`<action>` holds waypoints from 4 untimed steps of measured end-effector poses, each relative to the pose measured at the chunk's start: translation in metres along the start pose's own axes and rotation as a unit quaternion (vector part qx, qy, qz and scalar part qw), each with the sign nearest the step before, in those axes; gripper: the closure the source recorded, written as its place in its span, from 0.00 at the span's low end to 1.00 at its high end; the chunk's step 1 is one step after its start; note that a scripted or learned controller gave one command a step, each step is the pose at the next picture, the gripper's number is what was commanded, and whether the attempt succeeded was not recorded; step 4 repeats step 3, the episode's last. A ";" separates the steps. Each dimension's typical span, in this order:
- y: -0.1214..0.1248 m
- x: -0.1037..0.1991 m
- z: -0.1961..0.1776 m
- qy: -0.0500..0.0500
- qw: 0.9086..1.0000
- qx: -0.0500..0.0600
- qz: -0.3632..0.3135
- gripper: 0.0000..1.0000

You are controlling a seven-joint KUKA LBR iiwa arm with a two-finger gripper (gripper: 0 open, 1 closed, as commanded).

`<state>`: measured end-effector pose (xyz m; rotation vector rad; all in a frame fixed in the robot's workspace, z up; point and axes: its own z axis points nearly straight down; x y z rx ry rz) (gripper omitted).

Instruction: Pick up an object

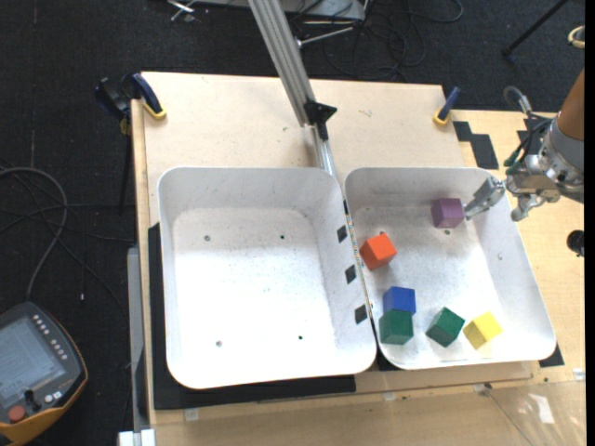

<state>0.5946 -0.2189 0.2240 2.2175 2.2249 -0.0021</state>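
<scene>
The gripper (pixel 502 203) is held open and empty over the right bin's (pixel 521 277) two-o'clock rim, with the purple cube (pixel 447 213) lying just at its nine o'clock, untouched.

The left bin (pixel 251 277) has a wide bare floor, open from above. In the right bin (pixel 507 249), the purple block (pixel 447 213) sits near the far wall, well apart from the orange block (pixel 377 250) by the dividing rim. 4 blocks crowd the near edge: blue (pixel 400 299) touching dark green (pixel 395 327), then green (pixel 445 326) just beside yellow (pixel 482 330). The middle floor lies free.
</scene>
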 end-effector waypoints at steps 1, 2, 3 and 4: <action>-0.057 0.002 0.123 0.002 1.000 0.004 0.003 0.00; 0.012 0.010 0.128 0.000 1.000 -0.003 -0.001 0.00; 0.085 0.028 0.127 -0.001 1.000 -0.004 -0.001 0.00; 0.085 0.028 0.127 -0.001 1.000 -0.004 -0.001 0.00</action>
